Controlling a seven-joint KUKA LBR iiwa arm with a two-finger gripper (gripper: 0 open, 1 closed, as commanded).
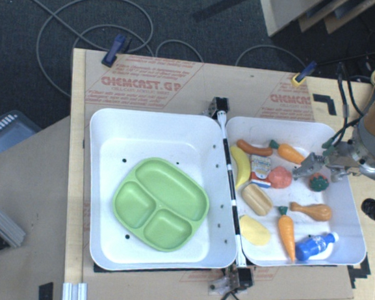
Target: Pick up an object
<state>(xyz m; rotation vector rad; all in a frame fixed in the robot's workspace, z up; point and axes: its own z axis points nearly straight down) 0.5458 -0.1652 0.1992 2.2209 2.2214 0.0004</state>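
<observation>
The right bin (357,227) holds several toy foods: a yellow banana (240,167), a brown sausage (255,147), an orange carrot (290,152), a pink-red ball (279,177), a bread roll (257,198), a drumstick (311,210), a second carrot (286,234), a pale yellow lump (254,230) and a blue bottle (313,246). My gripper (307,166) hangs over the bin's upper right part, pointing left, open with nothing between its fingers. A small dark green piece (319,184) lies just below it, and the pink-red ball sits a little to its left.
The left bin (103,139) holds a green divided plate (161,204). A black divider rail (227,176) runs between the bins. Cables (345,94) hang near the arm at the upper right. Clips (115,49) sit on the cardboard behind the bins.
</observation>
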